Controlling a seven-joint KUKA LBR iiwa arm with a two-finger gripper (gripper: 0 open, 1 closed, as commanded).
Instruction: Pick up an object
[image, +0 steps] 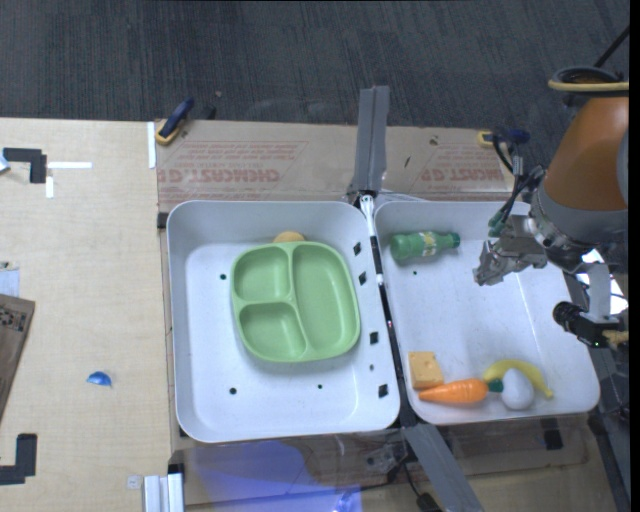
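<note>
In the right bin (470, 320) a green bottle (424, 244) lies on its side near the back. Along the front wall sit a tan cheese block (425, 368), an orange carrot (455, 392), a yellow banana (522, 374) and a white ball (517, 393). My gripper (492, 268) hangs over the right bin's back right part, to the right of the bottle and apart from it. Nothing shows between its fingers.
The left bin (200, 330) holds a green divided plate (296, 300) with a small yellow thing (288, 237) peeking out behind it. A grey divider (372, 140) stands between the bins at the back. A blue clamp (176, 118) lies on the cardboard.
</note>
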